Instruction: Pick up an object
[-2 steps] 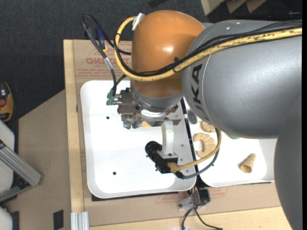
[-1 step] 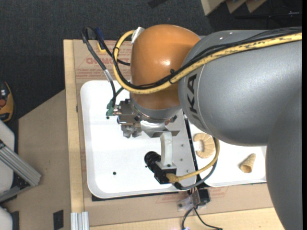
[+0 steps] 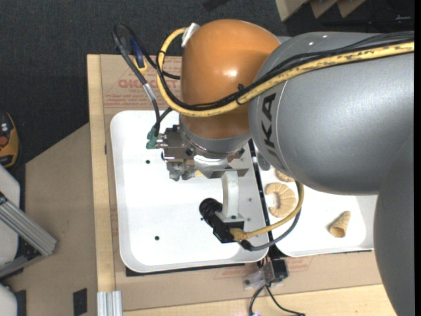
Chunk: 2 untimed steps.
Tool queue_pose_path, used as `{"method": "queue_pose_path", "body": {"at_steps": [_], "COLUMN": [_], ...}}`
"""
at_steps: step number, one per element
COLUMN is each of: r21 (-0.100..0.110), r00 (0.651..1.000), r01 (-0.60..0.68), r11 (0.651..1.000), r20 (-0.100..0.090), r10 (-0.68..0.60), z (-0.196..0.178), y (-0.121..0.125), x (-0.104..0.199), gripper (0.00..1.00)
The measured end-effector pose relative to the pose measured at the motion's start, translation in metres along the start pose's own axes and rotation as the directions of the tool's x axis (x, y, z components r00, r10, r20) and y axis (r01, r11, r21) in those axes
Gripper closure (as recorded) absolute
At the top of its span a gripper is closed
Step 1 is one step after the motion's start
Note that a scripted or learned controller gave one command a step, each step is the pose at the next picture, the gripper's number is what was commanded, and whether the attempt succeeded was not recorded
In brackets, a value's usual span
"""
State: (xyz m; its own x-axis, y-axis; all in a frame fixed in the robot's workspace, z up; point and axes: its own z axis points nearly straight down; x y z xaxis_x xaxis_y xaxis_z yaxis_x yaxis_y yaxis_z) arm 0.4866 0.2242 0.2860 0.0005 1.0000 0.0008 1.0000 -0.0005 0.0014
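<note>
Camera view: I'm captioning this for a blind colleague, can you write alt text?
A large grey robot arm with an orange band reaches from the right over the left white bin, hiding its gripper. In the right bin lie a tan ring-shaped object and a small cone-shaped piece.

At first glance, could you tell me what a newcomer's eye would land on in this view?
The big grey arm with its orange band dominates, reaching in from the right over the left bin. A yellow cable loops down below the wrist. In the right bin, a tan ring-shaped object and a small tan cone lie apart.
</note>
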Motion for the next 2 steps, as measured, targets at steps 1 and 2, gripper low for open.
{"method": "queue_pose_path", "body": {"at_steps": [1, 2], "r21": [-0.001, 0.001], "r00": [1.0, 1.0], "r01": [-0.001, 0.001], "r11": [1.0, 1.0], "r20": [-0.001, 0.001], "r10": [0.001, -0.001], "z": [-0.0153, -0.0114], "y": [-0.0072, -0.0075], "x": [-0.0088, 0.0004], "gripper": [1.0, 1.0]}}
